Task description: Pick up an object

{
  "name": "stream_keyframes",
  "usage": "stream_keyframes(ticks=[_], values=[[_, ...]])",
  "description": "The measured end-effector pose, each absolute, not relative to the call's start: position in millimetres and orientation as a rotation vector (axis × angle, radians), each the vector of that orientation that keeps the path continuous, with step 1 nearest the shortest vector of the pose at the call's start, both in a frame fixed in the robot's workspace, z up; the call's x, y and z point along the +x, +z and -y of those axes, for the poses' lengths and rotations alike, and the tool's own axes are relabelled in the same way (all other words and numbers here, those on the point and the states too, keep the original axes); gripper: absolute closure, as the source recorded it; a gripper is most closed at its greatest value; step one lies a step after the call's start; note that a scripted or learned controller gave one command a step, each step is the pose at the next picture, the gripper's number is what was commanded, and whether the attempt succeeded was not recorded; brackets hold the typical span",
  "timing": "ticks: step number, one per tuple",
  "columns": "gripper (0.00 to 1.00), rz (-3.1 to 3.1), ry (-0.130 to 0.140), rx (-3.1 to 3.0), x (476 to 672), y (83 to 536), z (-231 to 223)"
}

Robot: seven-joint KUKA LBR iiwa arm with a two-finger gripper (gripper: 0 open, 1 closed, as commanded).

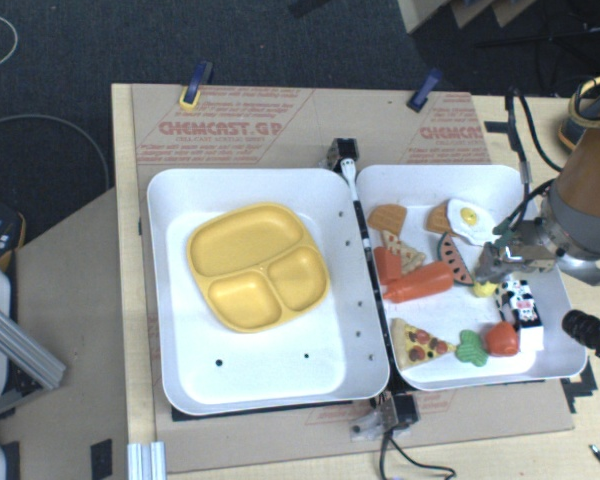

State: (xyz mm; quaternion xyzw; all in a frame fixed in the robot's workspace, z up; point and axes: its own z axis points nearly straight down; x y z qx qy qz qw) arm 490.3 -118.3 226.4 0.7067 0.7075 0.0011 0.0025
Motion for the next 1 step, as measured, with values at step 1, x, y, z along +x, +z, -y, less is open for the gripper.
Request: stream_keyframes(ticks=[1], values=[[1.0, -2.224, 0.004, 2.213, 529.6, 233.8, 92.7]])
